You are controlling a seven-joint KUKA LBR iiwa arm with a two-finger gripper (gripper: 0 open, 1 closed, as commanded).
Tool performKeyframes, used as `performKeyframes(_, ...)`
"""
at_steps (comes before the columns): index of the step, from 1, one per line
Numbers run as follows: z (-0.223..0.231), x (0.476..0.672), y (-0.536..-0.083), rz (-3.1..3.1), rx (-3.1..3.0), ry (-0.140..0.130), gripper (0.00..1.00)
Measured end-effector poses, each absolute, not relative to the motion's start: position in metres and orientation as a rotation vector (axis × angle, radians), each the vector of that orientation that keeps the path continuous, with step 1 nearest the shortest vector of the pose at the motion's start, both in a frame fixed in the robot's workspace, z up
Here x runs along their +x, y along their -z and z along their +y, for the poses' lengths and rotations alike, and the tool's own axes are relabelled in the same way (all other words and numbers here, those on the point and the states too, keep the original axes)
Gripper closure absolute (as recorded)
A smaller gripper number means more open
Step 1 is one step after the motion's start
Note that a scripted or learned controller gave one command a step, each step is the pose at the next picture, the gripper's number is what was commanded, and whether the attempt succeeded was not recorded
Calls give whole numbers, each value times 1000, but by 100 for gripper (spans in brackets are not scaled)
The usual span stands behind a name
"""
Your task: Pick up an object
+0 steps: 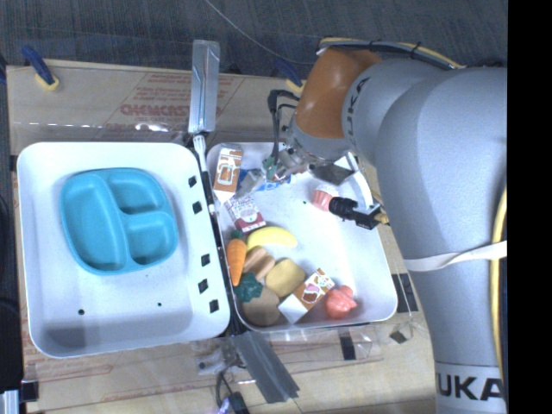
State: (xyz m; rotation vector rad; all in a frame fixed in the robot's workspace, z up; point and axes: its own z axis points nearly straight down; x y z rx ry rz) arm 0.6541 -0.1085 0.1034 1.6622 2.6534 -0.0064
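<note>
Toys heaped at the right bin's (379, 304) near edge: carrot (235, 260), banana (272, 237), pink piece (341, 301), handy for picking. Farther back, gripper (278, 169) low over the far corner beside a small carton (228, 170); grasp impossible to tell. Beyond left, blue divided tray (118, 216).

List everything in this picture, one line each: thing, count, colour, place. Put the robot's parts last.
bins: 2, white, side by side on the bench
tray: 1, light blue, three sections, in the left bin
carton: 1, orange and white, right bin's top left corner
small box: 1, red and white, below the carton
banana: 1, yellow, middle of the right bin
carrot: 1, orange, along the right bin's left wall
toy food pile: several pieces, tan, white, pink, dark green, right bin's lower part
clamp: 1, blue and yellow, bench's top left corner
arm: 1, grey with orange band, from the right
pincer: 1, dark, over the right bin's top
</note>
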Motion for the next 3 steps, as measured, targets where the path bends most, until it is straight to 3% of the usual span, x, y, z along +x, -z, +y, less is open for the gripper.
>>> performKeyframes(1,-109,659,-119,2647,1649,-2,100)
performKeyframes(2,-109,659,-119,2646,1647,0,0)
performKeyframes(3,-109,660,-131,2646,1640,-4,100)
